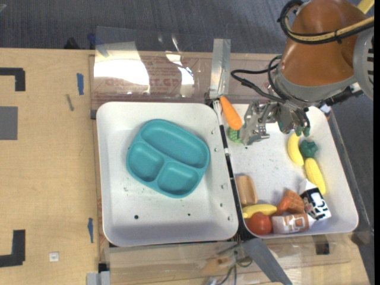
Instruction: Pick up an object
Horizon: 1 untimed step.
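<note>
The wooden bench carries two shallow white bins side by side, the left bin and the right bin, their inner walls touching. The grey arm with its orange band reaches in from the right and hangs over the far end of the right bin. A teal divided plate lies tilted in the middle of the left bin, its three compartments bare. Below the wrist the gripper hangs over the far part of the right bin; its metal fingers stand apart with nothing between them, the tips just beside a carrot. That carrot, orange with a green end, leans along the bin's left wall at the far corner. Under the wrist's right side lie a yellow banana and a corn cob with a green top, close together. At the near end sits a cluster: a bread roll, a second yellow banana, a red tomato, an orange wedge, a small carton and a black-and-white toy
</note>
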### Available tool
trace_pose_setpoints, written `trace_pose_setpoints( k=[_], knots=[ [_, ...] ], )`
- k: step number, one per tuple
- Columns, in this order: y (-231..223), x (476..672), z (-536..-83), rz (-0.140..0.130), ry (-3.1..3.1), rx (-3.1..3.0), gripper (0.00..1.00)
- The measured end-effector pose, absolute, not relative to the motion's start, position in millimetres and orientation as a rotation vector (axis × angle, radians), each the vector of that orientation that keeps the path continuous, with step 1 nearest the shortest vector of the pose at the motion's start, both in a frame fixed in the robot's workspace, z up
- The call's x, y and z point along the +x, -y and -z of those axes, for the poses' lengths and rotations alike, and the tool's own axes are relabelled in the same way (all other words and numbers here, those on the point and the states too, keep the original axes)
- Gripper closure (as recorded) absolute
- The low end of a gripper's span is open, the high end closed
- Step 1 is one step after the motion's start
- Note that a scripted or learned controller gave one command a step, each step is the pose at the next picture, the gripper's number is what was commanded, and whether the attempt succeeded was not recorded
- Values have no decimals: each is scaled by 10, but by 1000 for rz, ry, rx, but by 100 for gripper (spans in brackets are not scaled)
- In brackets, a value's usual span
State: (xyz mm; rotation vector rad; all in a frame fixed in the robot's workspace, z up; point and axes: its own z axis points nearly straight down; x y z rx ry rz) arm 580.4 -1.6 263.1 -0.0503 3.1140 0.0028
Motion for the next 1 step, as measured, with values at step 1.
trace_pose_setpoints(
  k=[1],
  knots=[
    [-234, 5714, -1841, -3, -3097, -525, 100]
  ],
)
